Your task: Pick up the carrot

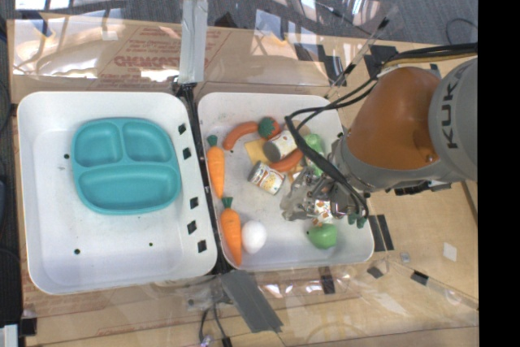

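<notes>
Judging progress, I see nothing lifted yet; gripper (302,203) sits low in the right bin (349,252), well apart from the carrot (215,171); jaw state I cannot tell.

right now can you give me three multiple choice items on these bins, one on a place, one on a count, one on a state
1. Where is the teal tray?
A. left bin
B. right bin
C. on the floor

2. How many carrots lie along the right bin's left wall?
A. none
B. two
C. five

3. How does the white egg sit?
A. on the tray
B. on the bin floor beside a carrot
C. outside the bins

Answers: 1 A, it lies in the left bin. 2 B, upper carrot and lower carrot. 3 B, it rests against the lower carrot.
</notes>
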`<state>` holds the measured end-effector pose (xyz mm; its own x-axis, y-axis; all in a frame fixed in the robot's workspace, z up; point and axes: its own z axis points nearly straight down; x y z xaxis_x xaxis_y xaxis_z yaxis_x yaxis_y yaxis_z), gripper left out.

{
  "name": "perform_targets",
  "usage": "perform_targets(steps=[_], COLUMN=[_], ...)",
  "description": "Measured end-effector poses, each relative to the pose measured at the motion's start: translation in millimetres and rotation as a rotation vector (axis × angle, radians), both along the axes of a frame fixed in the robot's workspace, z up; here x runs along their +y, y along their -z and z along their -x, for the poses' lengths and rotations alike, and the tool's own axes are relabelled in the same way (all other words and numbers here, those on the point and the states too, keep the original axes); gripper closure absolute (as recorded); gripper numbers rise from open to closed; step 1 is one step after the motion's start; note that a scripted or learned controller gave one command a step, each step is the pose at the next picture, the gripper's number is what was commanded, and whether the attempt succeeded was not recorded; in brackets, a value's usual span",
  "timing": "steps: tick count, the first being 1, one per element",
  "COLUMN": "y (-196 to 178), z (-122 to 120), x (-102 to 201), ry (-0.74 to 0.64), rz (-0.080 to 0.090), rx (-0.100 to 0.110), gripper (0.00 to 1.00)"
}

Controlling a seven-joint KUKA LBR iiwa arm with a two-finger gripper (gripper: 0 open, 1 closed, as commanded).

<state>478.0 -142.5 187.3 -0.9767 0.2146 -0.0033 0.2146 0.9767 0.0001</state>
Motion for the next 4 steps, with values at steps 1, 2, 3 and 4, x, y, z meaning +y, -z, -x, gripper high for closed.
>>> perform_targets(steps=[1, 2, 3, 4], y=[-11.3, -23.1, -33.6, 9.8], z=[-7.0, -25.3, -56.1, -54.3], x=[5.3, 40.8, 72.3, 10.9], ry=[-0.221, -0.304, -0.284, -0.62], rz=[0.0, -0.001, 0.0, -0.001], rx=[0.002, 0.002, 0.0, 0.006], gripper=[1.0, 1.0, 1.0, 1.0])
